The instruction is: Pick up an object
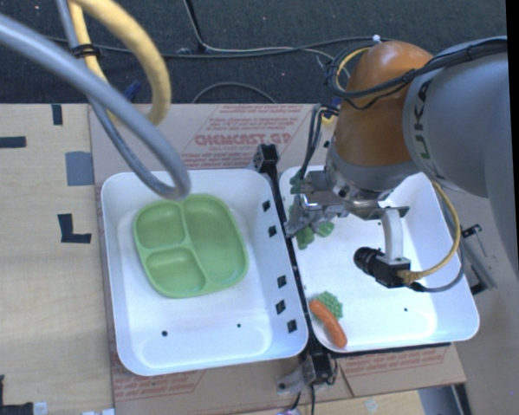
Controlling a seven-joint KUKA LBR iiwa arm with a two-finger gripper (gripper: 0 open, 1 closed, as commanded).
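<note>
My fingers (310,219) hang low at the upper left corner of the shallow white plastic right-hand bin (439,327), just right of the centre of the frame, hard against the wall it shares with the shallow white plastic left-hand bin (128,339). Directly beneath them sits a small green leafy plastic toy (315,233), touching or very nearly touching my tips. I cannot tell how wide the fingers stand, nor whether the toy is actually between them (my own wrist housing covers most of that spot). I judge this to be the grasp step itself: down on the target, not yet lifted. The next move calls for a firm close around the green toy and a straight rise, keeping clear of the dividing wall. Should that miss, an orange plastic carrot with a green top (330,322) lies near the lower left of the same bin, well apart. A pale green three-compartment plastic plate (190,245) rests in the left-hand bin.
</note>
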